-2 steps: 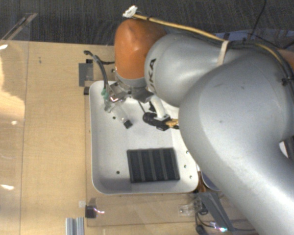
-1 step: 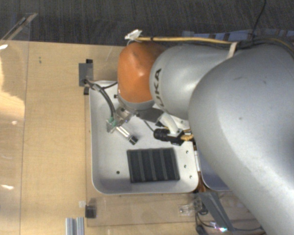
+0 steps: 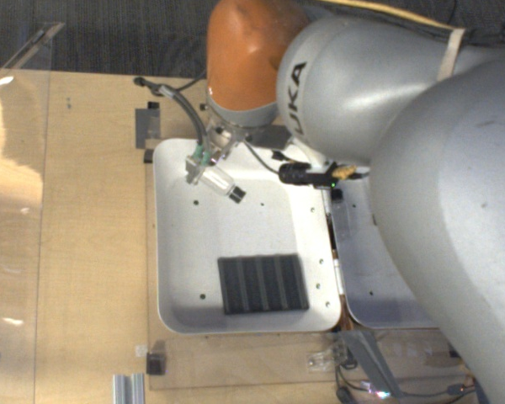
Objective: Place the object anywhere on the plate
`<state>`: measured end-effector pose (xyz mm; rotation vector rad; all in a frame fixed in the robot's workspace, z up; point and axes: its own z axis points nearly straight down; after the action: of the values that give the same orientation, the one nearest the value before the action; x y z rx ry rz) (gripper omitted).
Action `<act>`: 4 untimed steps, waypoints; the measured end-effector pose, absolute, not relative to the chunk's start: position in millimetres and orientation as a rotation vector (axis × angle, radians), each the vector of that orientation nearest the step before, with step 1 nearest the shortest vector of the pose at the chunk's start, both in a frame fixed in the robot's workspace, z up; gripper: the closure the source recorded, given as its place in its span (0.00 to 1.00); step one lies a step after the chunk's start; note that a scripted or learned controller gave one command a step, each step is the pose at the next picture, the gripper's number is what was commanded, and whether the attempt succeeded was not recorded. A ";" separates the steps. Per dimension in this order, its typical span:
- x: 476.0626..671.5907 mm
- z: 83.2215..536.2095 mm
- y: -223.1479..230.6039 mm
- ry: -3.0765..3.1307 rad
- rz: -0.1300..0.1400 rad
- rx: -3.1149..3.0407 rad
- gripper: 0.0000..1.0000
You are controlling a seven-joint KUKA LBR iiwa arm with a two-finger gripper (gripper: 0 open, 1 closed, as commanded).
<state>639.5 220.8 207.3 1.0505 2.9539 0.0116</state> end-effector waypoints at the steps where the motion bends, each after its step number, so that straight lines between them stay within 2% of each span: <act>1: 578.1 150.3 221.8 2.688 0.004 1.625 1.00; 2: 487.0 126.5 200.9 2.636 0.003 1.710 1.00; 3: 572.0 240.8 186.7 2.947 0.010 1.068 1.00; 4: 575.4 115.9 225.8 2.496 0.002 1.908 1.00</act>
<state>575.4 225.8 115.9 1.9079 2.4961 0.0022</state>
